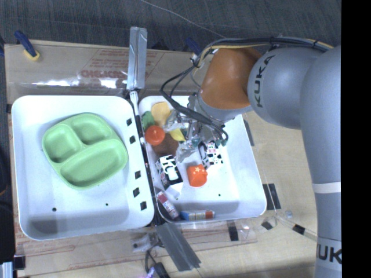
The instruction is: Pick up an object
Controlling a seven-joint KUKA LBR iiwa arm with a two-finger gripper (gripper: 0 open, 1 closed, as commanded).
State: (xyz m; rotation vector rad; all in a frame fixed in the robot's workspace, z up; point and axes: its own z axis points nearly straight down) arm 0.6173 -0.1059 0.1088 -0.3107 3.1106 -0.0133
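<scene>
The right bin (243,178) holds a cluster of small objects. An orange-red ball (154,135) lies near its left wall, with a yellow piece (161,112) and a green piece (148,119) behind it. An orange object (197,175) sits mid-bin beside a black-and-white patterned block (170,170). My gripper (190,139) hangs low over the pile, just right of the ball and above the orange object. It overlaps a small yellow item (177,135). The wrist hides what lies directly under it.
The left bin (35,213) holds a green divided plate (85,149). A marker (197,215) and a small red tube (167,204) lie along the right bin's front wall. A metal divider (137,57) stands between the bins at the back.
</scene>
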